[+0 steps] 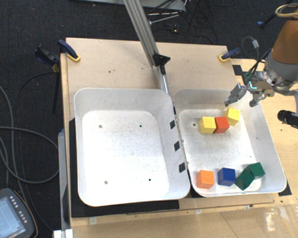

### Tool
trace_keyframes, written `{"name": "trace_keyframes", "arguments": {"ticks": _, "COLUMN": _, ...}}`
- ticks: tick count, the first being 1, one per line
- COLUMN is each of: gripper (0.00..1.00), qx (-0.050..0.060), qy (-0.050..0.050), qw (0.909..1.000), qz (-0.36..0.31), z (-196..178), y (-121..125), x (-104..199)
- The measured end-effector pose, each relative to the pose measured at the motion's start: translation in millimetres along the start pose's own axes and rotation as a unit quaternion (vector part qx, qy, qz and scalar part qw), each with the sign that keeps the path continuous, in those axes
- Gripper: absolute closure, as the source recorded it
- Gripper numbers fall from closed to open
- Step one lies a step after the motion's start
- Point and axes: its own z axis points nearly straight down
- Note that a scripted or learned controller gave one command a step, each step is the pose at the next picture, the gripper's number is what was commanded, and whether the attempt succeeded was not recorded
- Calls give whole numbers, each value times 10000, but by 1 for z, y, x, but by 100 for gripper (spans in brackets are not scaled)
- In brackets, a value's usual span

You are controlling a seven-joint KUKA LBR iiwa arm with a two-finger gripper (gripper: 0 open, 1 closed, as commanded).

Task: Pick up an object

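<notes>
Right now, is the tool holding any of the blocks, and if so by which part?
Nothing is held. The tool hangs open above the right bin's far edge, apart from the nearest yellow block.

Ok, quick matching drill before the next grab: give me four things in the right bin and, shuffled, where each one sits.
Things:
1. blue block
2. green blocks
3. hand
4. orange-red block

Places:
A. over the right bin's far edge
B. between two yellow blocks
C. near right corner
D. near edge, between the orange block and the green ones

Pairs: 1-D, 2-C, 3-A, 4-B
</notes>
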Motion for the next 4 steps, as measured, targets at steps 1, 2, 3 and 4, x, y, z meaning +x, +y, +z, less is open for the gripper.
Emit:
{"name": "trace_keyframes", "arguments": {"ticks": 1, "gripper": 0, "qx": -21, "qy": -11, "qw": 10000, "qz": -10, "z": -3, "y": 1, "x": 0}}
{"name": "trace_keyframes", "arguments": {"ticks": 2, "gripper": 0, "qx": 2, "qy": -6, "qw": 10000, "qz": 15, "z": 51, "y": -2, "x": -10}}
{"name": "trace_keyframes", "arguments": {"ticks": 3, "gripper": 0, "qx": -54, "qy": 2, "qw": 10000, "qz": 14, "z": 89, "y": -2, "x": -6}}
{"name": "trace_keyframes", "arguments": {"ticks": 4, "gripper": 0, "qx": -46, "qy": -13, "qw": 10000, "qz": 2, "z": 99, "y": -2, "x": -5}}
